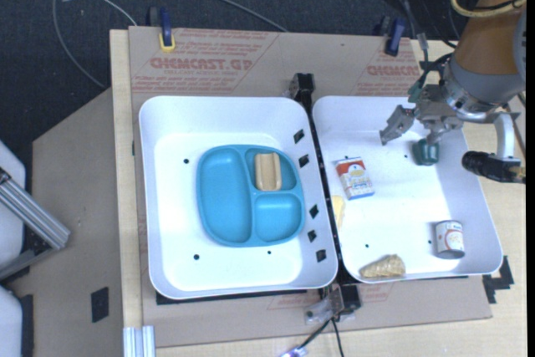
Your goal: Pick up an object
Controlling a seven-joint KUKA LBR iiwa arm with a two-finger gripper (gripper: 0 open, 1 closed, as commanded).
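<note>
My gripper (411,138) hangs over the back of the right bin (393,205), fingers spread open with nothing between them. A small teal object (426,152) lies right beside its right finger. A red and white box (355,177) rests in the middle of that bin. A small can (449,237) lies near the front right corner. A tan crumpled piece (383,267) sits at the front edge, and a yellow bit (337,207) lies against the divider.
The left bin (167,180) holds a blue divided plate (226,201) with a tan block (267,171) in its back right compartment. Black clips line the divider (313,180) between the bins. Cables trail over the dark floor behind the bench.
</note>
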